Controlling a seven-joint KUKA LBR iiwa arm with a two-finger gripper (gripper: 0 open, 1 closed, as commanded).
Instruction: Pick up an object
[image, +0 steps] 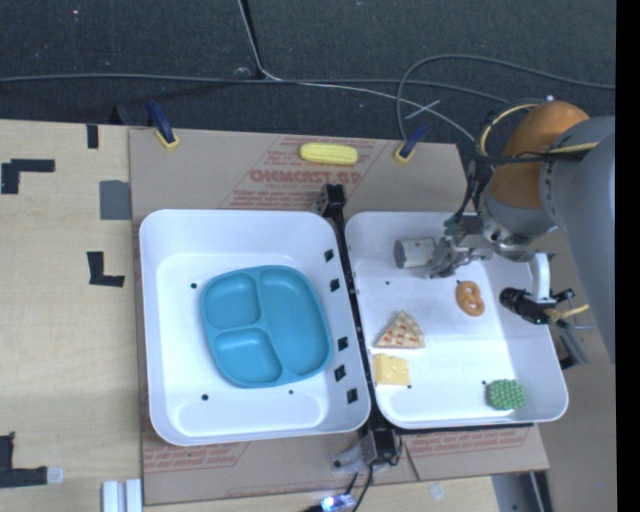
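Observation:
My gripper (428, 257) hovers over the upper part of the right bin (530, 345), open with nothing between its fingers. Just below and to its right lies a small brown pretzel (470, 298), apart from the gripper. A triangular waffle-like slice (400, 331) sits in the bin's middle left. Below it, near the left wall, is a yellow cheese piece (392, 371). A green bumpy item (505, 394) rests in the bin's near right corner.
The left bin (165, 300) holds a blue divided plate (265, 325). A yellow item (328, 153) lies on the cardboard behind the bins. The grey arm with its orange band (535, 150) comes in from the right, and cables run across the back.

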